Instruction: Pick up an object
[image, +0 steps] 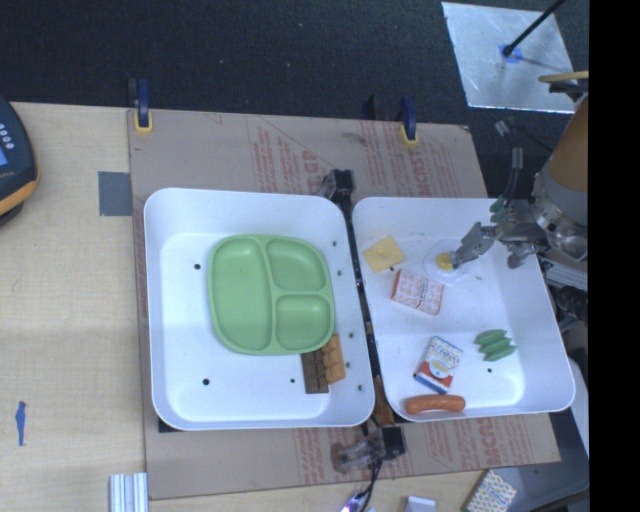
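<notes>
The tool (478, 245), upper right of the frame (jaw state I cannot tell), hangs seemingly just above a small yellow piece (443, 263).

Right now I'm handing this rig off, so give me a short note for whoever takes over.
Gripper: over the far part of the right bin, fingers open, holding nothing, beside a small yellow piece.
Right bin: yellow square, red-and-white packet, small carton, green pods, sausage.
Left bin: green plate, brown block.
Done: nothing picked up yet.
Left: close on one object and lift it.
</notes>
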